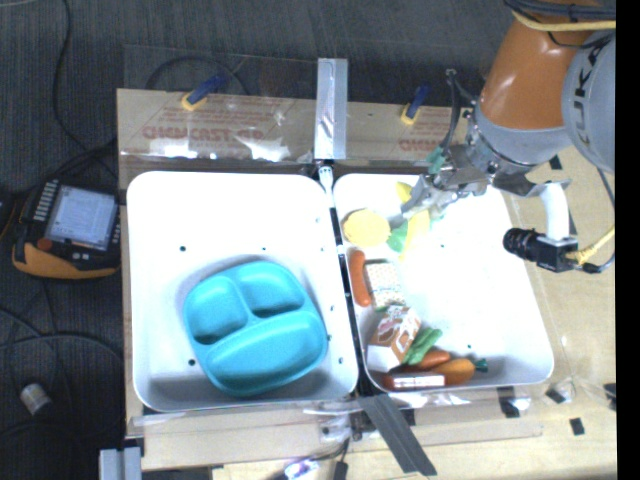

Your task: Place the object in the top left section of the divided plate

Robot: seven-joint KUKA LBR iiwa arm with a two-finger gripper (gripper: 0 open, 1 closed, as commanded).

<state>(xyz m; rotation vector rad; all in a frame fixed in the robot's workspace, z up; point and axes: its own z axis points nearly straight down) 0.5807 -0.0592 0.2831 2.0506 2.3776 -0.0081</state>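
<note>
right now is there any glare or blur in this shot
Camera view: glare whitens the right bin floor and streaks the clear plastic sheet behind; the blue plate casts a soft shadow in the left bin; the gripper looks slightly blurred.

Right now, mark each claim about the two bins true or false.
1. The blue divided plastic plate lies in the left white bin. True.
2. The two-finger gripper hangs over the left bin. False: it is over the right white bin, near its far edge.
3. A round yellow toy food piece sits in the plate. False: it lies in the right bin.
4. An orange toy carrot lies at the right bin's near edge. True.
</note>
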